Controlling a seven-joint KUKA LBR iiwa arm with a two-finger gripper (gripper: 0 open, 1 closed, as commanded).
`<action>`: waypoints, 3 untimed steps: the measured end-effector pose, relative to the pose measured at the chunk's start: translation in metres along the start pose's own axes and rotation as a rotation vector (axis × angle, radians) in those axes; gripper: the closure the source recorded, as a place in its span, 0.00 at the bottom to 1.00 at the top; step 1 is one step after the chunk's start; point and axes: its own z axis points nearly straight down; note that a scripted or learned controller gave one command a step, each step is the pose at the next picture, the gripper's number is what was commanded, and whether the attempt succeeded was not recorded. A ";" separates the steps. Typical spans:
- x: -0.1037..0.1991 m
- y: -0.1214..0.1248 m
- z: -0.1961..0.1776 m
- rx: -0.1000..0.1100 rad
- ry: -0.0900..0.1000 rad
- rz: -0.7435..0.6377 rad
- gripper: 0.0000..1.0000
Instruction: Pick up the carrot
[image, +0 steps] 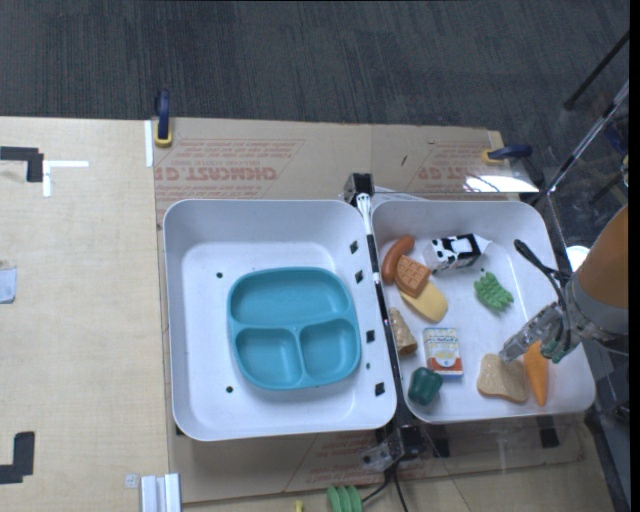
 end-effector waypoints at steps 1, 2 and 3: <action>0.043 0.069 -0.029 0.005 0.002 0.121 1.00; 0.043 0.069 -0.029 0.005 0.002 0.122 0.00; -0.002 0.013 0.012 0.007 0.007 -0.020 0.00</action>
